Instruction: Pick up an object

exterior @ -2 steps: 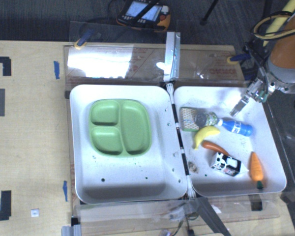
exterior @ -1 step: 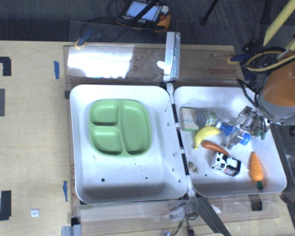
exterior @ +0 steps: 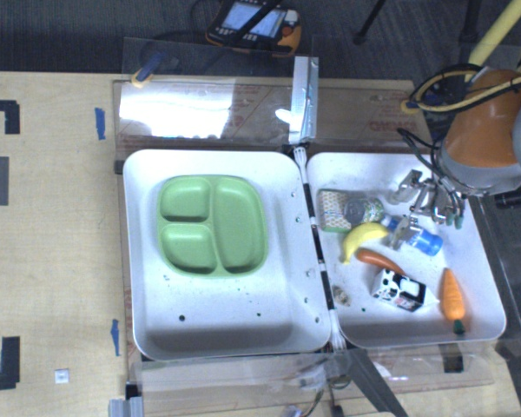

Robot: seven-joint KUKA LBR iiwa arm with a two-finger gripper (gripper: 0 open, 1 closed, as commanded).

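Carrot [exterior: 452,295] near rim, claw [exterior: 414,220] over blue bottle [exterior: 421,242], grip unclear

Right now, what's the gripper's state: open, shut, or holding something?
Gripper: low in the right bin, over the blue bottle beside the banana; open or shut cannot be told.
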